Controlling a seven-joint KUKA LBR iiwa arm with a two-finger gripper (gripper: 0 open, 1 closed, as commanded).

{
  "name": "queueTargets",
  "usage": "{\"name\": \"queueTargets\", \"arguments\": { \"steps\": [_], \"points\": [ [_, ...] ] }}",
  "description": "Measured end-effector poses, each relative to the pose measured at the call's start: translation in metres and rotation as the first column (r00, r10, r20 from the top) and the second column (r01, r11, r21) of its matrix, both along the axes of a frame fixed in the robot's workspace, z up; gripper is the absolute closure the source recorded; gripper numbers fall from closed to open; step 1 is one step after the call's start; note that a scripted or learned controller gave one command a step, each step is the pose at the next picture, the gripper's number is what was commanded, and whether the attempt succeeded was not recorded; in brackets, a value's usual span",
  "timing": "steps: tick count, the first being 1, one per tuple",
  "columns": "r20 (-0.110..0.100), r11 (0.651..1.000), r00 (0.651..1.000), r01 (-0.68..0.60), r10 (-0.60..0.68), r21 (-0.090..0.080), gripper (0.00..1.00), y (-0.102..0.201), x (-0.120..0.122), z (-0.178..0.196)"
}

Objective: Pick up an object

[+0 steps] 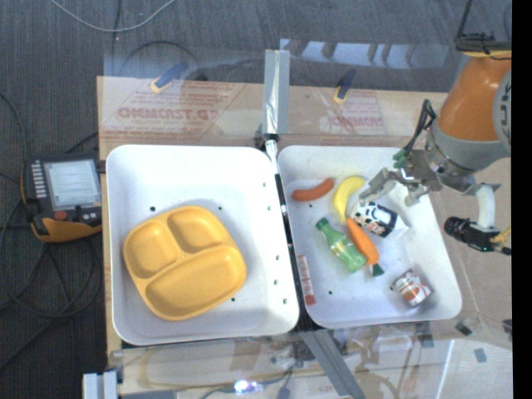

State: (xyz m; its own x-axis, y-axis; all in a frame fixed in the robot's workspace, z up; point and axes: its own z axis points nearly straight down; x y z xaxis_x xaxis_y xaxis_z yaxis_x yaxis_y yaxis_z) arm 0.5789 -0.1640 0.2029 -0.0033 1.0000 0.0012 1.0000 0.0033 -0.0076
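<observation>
Nearest the camera, a small can is seen lying on its side in the right bin, well apart from the rest. Beyond it, a green bottle, a carrot, a black-and-white toy, a banana and a sausage are clustered. The gripper is held over the far right of that bin, fingers spread open and nothing between them. The toy is judged the likeliest target, lying just below and left of the gripper; the carrot's long axis runs diagonally beside it. The toy's shape is hard to make out. A yellow tray rests in the left bin.
</observation>
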Motion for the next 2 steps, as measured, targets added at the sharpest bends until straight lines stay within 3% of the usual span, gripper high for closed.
{"name": "queueTargets", "arguments": {
  "steps": [1, 2],
  "points": [
    [0.039, 0.994, 0.993, 0.109, -0.109, -0.011, 0.00, 0.007, 0.013, -0.080],
    [0.064, 0.995, 0.993, 0.100, -0.099, -0.016, 0.00, 0.008, -0.010, -0.090]
  ]
}}
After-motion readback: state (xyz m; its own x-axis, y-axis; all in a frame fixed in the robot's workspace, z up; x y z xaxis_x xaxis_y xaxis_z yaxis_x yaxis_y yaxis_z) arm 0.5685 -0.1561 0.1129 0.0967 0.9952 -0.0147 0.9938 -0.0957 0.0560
